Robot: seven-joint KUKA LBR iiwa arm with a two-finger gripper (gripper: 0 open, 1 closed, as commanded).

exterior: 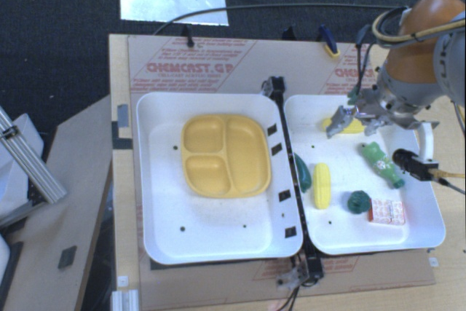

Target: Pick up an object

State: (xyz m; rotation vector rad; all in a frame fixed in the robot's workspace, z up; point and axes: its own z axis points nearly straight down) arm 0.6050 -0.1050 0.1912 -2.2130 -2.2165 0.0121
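Note:
My gripper (354, 120) hangs over the back of the right bin (426, 229), with its two grey fingers spread apart. A small yellow object (352, 127) lies in the bin between and just under the fingertips; I cannot tell if they touch it. Nearer the front lie a yellow corn-like piece (321, 186), a dark green piece (302, 172) by the bin's left wall, a green bottle (381, 162), a teal round object (357, 201) and a red-and-white box (386, 211).
The left bin (156, 229) holds a yellow divided plate (224, 155). A black divider with clips (285, 156) runs between the bins. The arm's orange band (429, 18) and cables stand over the right bin's back right corner.

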